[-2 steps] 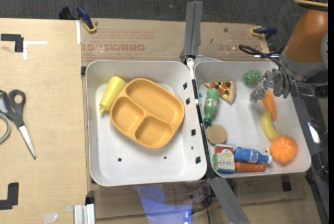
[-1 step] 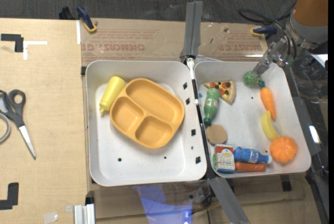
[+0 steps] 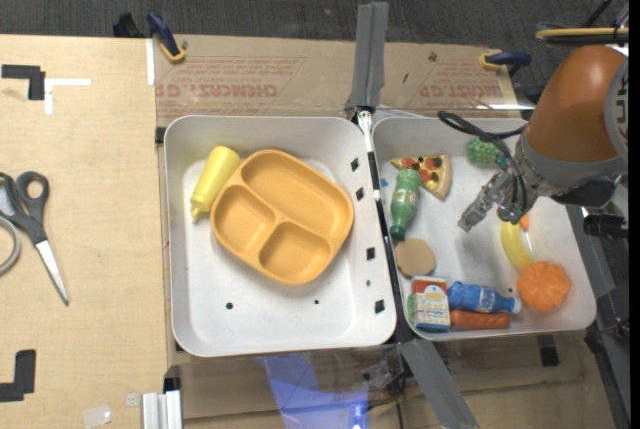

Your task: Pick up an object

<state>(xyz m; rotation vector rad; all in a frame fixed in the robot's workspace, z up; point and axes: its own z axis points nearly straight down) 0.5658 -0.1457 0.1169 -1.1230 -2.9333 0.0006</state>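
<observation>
My gripper (image 3: 487,206) hangs over the middle of the right bin (image 3: 572,227), its fingers spread apart with nothing between them. Just to its right lies a yellow banana (image 3: 515,245), with an orange (image 3: 544,285) below that. To its left sit a green bottle (image 3: 404,200) and a pizza slice (image 3: 427,171). A green leafy vegetable (image 3: 484,152) lies at the bin's back. Along the front edge are a brown cookie (image 3: 416,257), a small juice carton (image 3: 430,304), a blue bottle (image 3: 484,298) and a carrot (image 3: 480,321).
The left bin (image 3: 200,307) holds a divided orange plate (image 3: 279,214) and a yellow mustard bottle (image 3: 213,179). Scissors (image 3: 34,227) lie on the wooden board to the far left. A divider with clips (image 3: 368,217) separates the bins.
</observation>
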